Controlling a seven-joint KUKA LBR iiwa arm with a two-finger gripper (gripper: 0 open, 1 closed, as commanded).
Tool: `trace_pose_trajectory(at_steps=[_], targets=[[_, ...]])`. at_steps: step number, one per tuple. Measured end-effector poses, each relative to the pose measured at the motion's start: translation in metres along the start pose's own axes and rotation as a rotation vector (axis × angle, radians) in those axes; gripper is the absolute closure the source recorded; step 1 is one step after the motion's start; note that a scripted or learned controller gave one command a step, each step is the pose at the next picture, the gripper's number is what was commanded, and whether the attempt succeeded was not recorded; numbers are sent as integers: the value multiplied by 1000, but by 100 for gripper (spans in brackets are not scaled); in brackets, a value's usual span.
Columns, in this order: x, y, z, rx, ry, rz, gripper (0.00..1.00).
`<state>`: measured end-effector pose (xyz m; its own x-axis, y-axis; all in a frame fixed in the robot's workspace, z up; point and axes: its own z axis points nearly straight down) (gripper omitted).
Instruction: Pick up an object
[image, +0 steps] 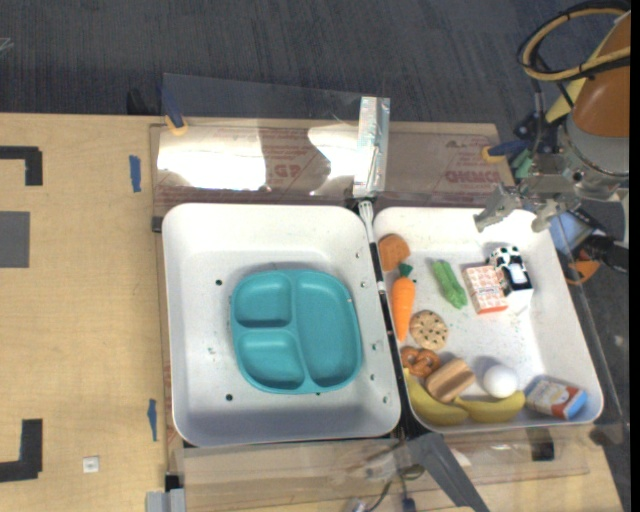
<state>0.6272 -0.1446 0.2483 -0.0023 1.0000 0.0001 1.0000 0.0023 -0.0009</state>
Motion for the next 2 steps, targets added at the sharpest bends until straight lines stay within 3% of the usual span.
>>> trace_pose_trajectory(at_steps=[1,2], targets=[[63,-42,-40,-3,0,-345,0],[24,-62,115,5,3,-565,0]])
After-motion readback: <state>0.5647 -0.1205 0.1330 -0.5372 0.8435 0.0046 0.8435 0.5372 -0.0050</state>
